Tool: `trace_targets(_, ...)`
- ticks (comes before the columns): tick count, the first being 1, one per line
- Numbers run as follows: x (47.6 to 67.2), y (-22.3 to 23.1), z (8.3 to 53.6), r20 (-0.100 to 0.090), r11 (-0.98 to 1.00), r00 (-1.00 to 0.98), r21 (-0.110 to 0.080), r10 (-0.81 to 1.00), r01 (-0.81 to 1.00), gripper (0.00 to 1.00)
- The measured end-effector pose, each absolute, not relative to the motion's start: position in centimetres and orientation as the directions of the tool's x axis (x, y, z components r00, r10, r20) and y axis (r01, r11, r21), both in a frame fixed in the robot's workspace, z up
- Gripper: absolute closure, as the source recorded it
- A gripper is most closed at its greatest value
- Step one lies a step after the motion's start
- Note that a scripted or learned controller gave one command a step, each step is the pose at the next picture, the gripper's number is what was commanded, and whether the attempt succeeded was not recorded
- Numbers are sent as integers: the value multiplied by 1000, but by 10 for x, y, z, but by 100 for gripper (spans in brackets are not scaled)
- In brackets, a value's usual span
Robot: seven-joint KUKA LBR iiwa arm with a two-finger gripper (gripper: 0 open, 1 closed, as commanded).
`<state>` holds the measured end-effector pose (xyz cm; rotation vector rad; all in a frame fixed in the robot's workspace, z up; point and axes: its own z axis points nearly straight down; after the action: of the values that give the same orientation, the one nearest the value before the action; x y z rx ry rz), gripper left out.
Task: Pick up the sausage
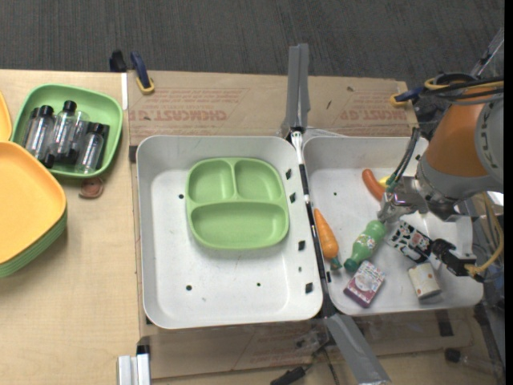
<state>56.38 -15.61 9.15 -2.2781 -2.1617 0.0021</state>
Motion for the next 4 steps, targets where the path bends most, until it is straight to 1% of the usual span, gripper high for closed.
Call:
trace_targets(1,535,-83,191,0,49,-49,-2,999,999,100)
trace_targets(2,535,-153,91,0,-122,122,-4,992,992,100)
trace_targets(3,513,-150,91,1,67,-67,-3,998,998,100)
trace_targets(4,520,-198,112,-1,-188,188,-2,982,982,100)
